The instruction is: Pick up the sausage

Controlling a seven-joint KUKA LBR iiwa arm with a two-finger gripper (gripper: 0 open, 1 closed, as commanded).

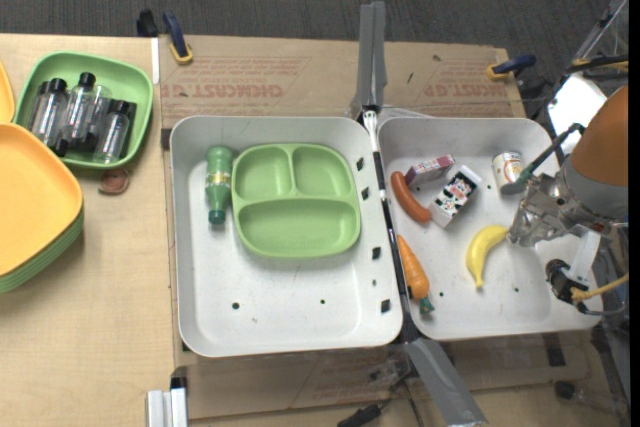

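**Sausage lies at the left side of the right bin, arm parked over the bin's right side**

The sausage point(410, 198) is a smooth, reddish-brown, slightly curved cylinder, lying on a slant in the right bin point(470, 313), close to its left wall. Just right of it sit a small pink-and-white carton point(430, 168) and a black-and-white patterned carton point(457, 196); their print is too small to read. A short can point(507, 166) with a red-and-white label stands toward the bin's upper right. A yellow plastic banana point(484, 252) curves below the cartons, and an orange carrot point(413, 272) with a green tip rests along the lower left wall.

The gripper point(532, 220), a cluster of grey metal parts, hangs over the right side of this bin, just right of the banana and well apart from the sausage. Whether the jaws are wide or narrow I cannot tell.

The left bin point(290, 315), glossy white plastic with rounded corners, holds a matte green divided plate point(296, 199) with three compartments and, just left of it, a green bottle point(218, 183) lying upright in the frame.

Brown cardboard point(270, 85) lies under the bins, printed in red letters that appear upside down and read roughly "CHEMCOZT". At the upper left of the frame, on the wooden desk point(100, 315), a green tray point(80, 110) carries several clear bottles with dark caps, beside a stack of orange plates point(35, 210).
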